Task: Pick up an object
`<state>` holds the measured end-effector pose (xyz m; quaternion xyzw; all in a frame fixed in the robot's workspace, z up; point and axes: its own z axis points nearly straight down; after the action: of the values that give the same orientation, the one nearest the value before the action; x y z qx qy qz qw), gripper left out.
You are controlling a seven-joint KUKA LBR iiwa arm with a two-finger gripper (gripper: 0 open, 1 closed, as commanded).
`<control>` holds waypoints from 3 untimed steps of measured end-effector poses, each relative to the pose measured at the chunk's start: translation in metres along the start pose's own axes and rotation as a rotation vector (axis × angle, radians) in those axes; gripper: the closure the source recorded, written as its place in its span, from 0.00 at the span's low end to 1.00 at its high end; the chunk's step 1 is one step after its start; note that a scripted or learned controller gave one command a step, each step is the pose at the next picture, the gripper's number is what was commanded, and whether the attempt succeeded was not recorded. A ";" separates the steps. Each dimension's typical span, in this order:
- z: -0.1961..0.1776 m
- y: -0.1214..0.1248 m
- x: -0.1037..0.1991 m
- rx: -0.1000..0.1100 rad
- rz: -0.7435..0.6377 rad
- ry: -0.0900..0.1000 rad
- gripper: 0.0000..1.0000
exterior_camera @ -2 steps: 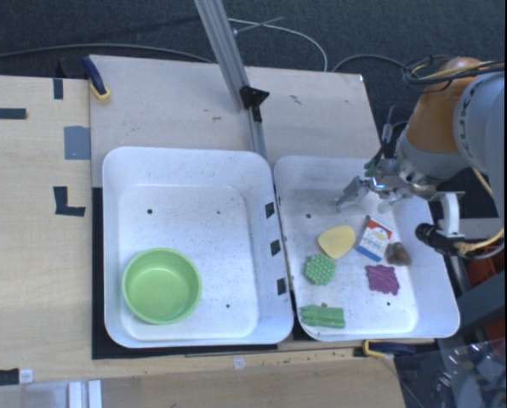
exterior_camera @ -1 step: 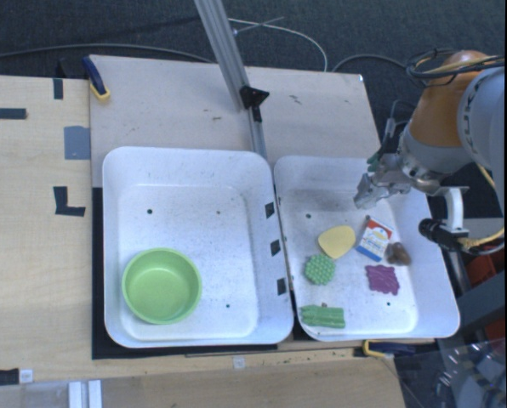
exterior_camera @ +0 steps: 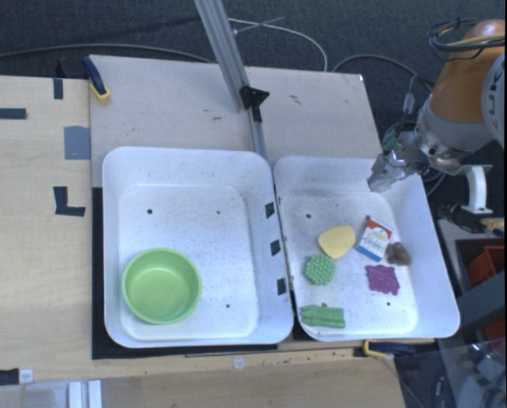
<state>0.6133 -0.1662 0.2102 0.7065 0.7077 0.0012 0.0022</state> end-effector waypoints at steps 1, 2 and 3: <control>-0.054 0.002 0.000 0.000 0.000 0.000 1.00; -0.050 0.013 0.064 0.005 -0.005 0.003 1.00; -0.035 0.026 0.119 0.008 -0.005 0.003 1.00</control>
<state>0.6392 -0.0468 0.2447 0.7047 0.7095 -0.0004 -0.0015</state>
